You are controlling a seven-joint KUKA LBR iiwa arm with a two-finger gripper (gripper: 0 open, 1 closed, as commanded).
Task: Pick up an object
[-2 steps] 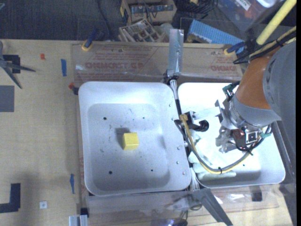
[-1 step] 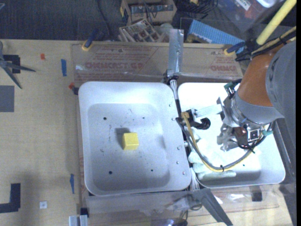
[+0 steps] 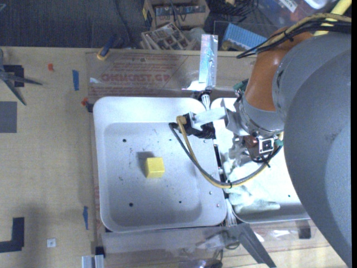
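yellow block lies alone on the floor of the left bin, a little left of the bin's middle, well apart from every wall and well apart from my end effector. it sits flat, turned slightly askew to the bin's edges, with its top face and one darker side showing. a few dark specks dot the bin floor around it, too small for me to say what they are. my end effector hangs over the seam where the two bins meet, above the near-left part of the right bin, and it is a tangle of grey metal, wires and small parts from this angle; i cannot tell whether it is wide or narrow, and i see nothing gripped in it. my own arm, a broad grey mass with the orange band above the wrist, covers most of the right bin, so what lies under it is hidden. in the strip of that bin still in sight, something pale and crumpled sits by the left wall, blurred against the white floor, and i cannot make out what it is. behind the left bin a clear sheet with faded red lettering lies on the counter, its words too faint to read. boxes and cables beyond the counter's far edge are cut off by the top of the view.
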